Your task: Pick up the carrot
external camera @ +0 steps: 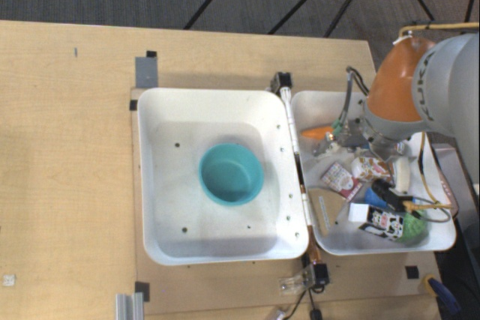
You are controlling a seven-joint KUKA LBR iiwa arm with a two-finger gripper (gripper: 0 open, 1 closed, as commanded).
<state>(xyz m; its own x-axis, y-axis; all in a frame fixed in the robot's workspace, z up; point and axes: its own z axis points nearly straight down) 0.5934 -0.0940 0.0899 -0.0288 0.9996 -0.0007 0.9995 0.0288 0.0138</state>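
1. The carrot (316, 133) is lying in the right bin (324, 242), in its upper left part, close to the divider between the two bins; only a short orange length of it is showing.
2. The gripper (357, 137) is hanging low over that same bin, just to the right of the carrot, with the carrot's right end reaching in under its dark hardware.
3. I cannot tell how the claw is set, nor whether it is gripping anything; the wrist is blocking that part.
4. The arm (442, 86), grey with its orange band (396, 86), is reaching in from the right over the bin's upper half.
5. Below the gripper, small packets (339, 176) and a green item (415, 227) are crowding the bin's lower right.
6. A teal bowl (232, 174) is sitting upright in the middle of the left bin (161, 183).
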